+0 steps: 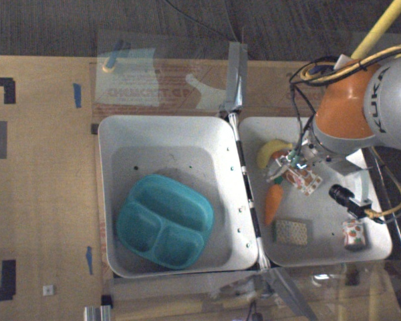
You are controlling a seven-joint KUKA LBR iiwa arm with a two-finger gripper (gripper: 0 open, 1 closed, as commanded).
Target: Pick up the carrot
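Note:
The orange carrot [273, 204] lies in the right bin [381, 246] near its left wall, pointing down toward the front. My gripper [285, 168] hangs just above and behind the carrot's upper end, beside a yellow banana [270, 150]. Nothing of the carrot is lifted; it rests on the bin floor. The grey arm with its orange band [344, 116] reaches in from the upper right and covers the bin's back right part.
A small patterned carton [307, 180] lies right by the gripper. A speckled sponge [291, 232] sits below the carrot, and a little box [353, 235] stands at the front right. The left bin [113, 139] holds a teal divided plate [164, 221].

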